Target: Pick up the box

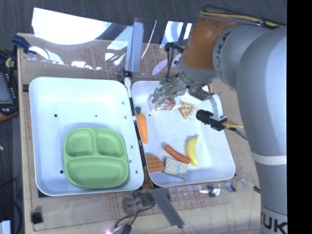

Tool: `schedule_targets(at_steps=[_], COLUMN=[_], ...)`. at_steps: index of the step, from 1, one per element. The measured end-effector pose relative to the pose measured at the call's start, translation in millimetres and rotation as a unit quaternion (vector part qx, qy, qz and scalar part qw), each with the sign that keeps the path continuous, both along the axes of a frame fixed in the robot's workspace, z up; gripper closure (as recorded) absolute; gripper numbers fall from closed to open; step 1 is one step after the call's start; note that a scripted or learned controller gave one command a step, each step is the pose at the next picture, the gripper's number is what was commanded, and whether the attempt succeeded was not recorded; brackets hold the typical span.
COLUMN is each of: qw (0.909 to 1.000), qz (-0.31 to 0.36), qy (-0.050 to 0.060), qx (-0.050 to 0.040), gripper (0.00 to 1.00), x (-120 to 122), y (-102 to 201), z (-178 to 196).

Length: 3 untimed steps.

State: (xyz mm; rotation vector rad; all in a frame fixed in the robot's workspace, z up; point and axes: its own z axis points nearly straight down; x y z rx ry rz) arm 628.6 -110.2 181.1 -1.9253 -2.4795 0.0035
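Sharing the right bin [224,167]: one carrot [142,127], one banana [193,150], one box [176,167]; hand [161,95] spread unclear.

**A robot lab bench, not a kitchen**

The setting reads as a robotics test lab. A grey industrial arm [253,82] with an orange band reaches over two shallow white bins [44,96] fixed side by side on a brown bench [73,62]. Toy food, a plastic carrot [142,127] and banana [193,149], lies inside, and loose cables [129,218] trail below.
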Motion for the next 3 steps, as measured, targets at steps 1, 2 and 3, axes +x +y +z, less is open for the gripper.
schedule_targets(at_steps=[1,2,3], qw=[1.0,0.9866,0.9986], qz=[0.002,0.163,0.053], qy=[0.0,-0.002,0.001], qx=[0.0001,-0.0004,0.0004], gripper=[1.0,1.0,1.0], x=[0.5,-14.0,-102.1], y=[0.5,28.7,65.3], z=[10.1,65.6,17.9])
